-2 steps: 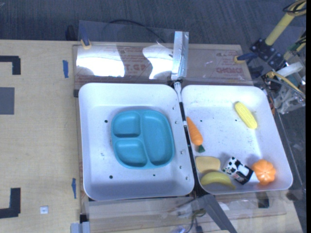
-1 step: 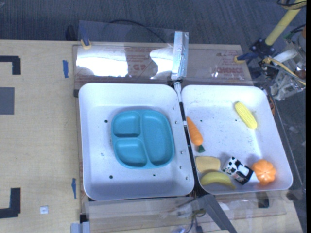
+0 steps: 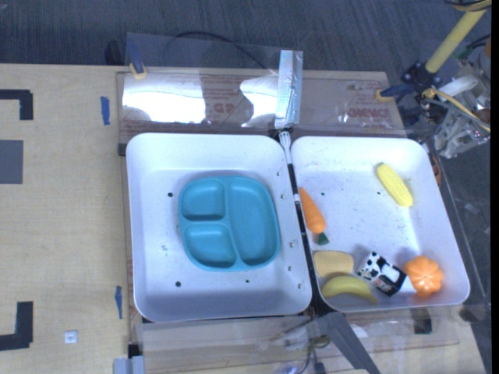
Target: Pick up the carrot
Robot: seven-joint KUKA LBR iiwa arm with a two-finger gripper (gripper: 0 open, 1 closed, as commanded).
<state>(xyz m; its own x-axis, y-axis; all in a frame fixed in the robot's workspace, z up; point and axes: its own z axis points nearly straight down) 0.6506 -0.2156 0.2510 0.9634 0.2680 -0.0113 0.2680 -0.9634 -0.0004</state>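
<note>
Carrot (image 3: pixel 313 213) is lying slantwise beside the right bin's (image 3: pixel 351 162) left wall, apart from the corn (image 3: pixel 394 184), probably leaving 1 side reachable; I cannot tell the gripper's state.

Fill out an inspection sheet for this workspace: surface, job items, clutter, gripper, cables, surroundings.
Surface: wooden bench bearing two white bins side by side, left bin and right bin.
Job items: carrot lies in the right bin along its left wall, green end toward the camera, apart from the other items.
Clutter: corn cob, orange, banana, a yellowish piece and a black-and-white toy in the right bin; blue divided plate in the left bin.
Gripper: nothing seen.
Cables: a dark cable arcs behind the bins; yellow tubing at upper right.
Surroundings: grey floor, blue tape marks, clear sheet behind the bins.
</note>
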